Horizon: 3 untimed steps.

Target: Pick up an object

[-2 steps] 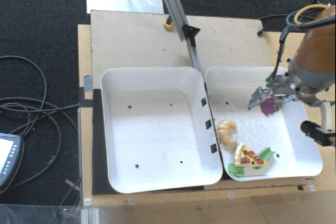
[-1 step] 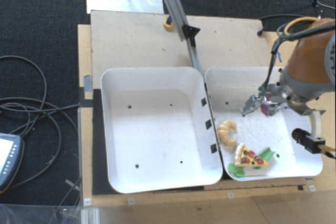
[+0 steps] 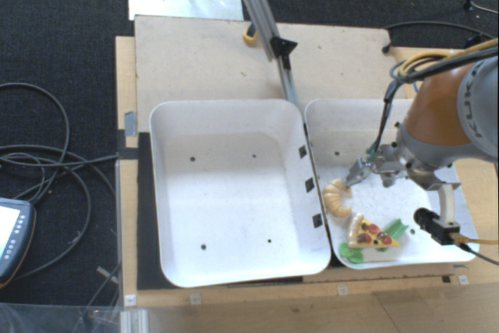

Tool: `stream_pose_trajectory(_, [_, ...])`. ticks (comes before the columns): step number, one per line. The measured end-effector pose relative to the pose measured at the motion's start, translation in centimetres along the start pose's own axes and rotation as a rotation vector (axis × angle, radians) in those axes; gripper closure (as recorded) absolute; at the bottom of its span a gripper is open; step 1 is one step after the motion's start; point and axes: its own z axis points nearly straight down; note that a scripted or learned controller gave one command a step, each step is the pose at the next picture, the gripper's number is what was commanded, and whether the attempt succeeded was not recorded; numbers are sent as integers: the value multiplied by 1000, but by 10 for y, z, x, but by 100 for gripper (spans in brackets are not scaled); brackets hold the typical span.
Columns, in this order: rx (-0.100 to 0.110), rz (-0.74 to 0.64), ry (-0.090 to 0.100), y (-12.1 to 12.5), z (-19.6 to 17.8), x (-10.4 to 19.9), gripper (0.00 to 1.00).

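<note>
In the right bin [image 3: 351, 107], a tan croissant-shaped toy [image 3: 337, 199] lies by the left wall. A toy pizza slice [image 3: 373, 234] with red toppings rests near the front edge, and a green piece [image 3: 349, 252] pokes out beneath it. My gripper [image 3: 360, 171] hangs low over the right bin, just up and to the right of the croissant. Nothing shows in its grasp. The grey arm with its orange band [image 3: 437, 117] comes in from the right.
The left bin [image 3: 226, 111] stands next to the right one, sharing a wall with black clips [image 3: 309, 185]. A slanted metal pole [image 3: 261, 4] crosses above the bins' back edge. Cables [image 3: 425, 62] trail along the arm.
</note>
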Motion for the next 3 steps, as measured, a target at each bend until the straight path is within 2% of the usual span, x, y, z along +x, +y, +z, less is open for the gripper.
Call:
stream_pose_trajectory(1, [-8, 1, -2, 2, -14, -1, 100])
stream_pose_trajectory(2, [-12, -2, -3, 5, -58, -5, 100])
stream_pose_trajectory(3, [-14, -4, -4, 8, -120, -13, 100])
